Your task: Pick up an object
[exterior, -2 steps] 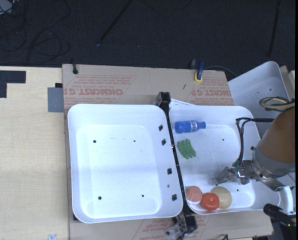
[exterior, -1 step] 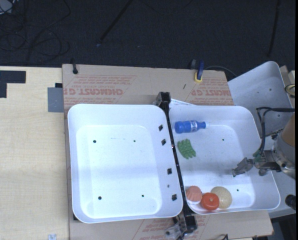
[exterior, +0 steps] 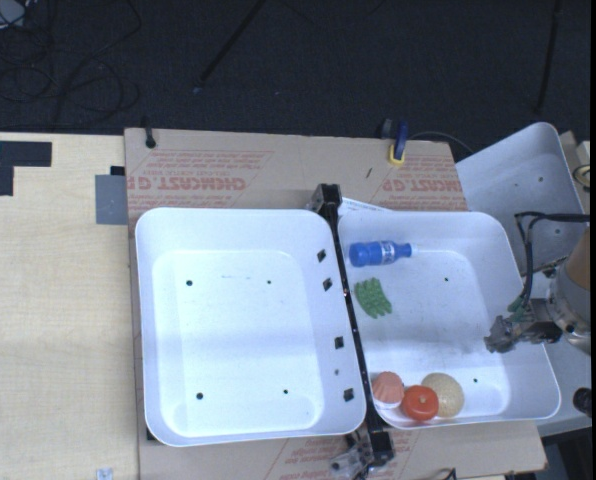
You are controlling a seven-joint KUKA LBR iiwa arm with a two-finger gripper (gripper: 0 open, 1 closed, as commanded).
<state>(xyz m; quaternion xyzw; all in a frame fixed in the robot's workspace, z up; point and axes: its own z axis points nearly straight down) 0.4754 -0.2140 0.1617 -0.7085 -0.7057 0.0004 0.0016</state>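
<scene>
The right bin (exterior: pixel 478 230) holds a blue bottle (exterior: pixel 379 253) lying on its side near the far wall. A green knobbly piece (exterior: pixel 372 297) lies just below it, close to the divider. At the bin's near edge sit a pinkish round object (exterior: pixel 386 388), a red round one (exterior: pixel 420 402) and a pale yellow ball (exterior: pixel 443 393), packed together. My gripper (exterior: pixel 502 339) hangs low over the right side of this bin, right of all the objects and touching none. Nothing shows between its fingers.
The left bin (exterior: pixel 240 226) stands beside the right one, parted by a black clamp strip (exterior: pixel 340 298). Cardboard lies under both bins. A blue-and-yellow clip (exterior: pixel 399 142) sits at the cardboard's far edge. Cables run along the right bin's right rim.
</scene>
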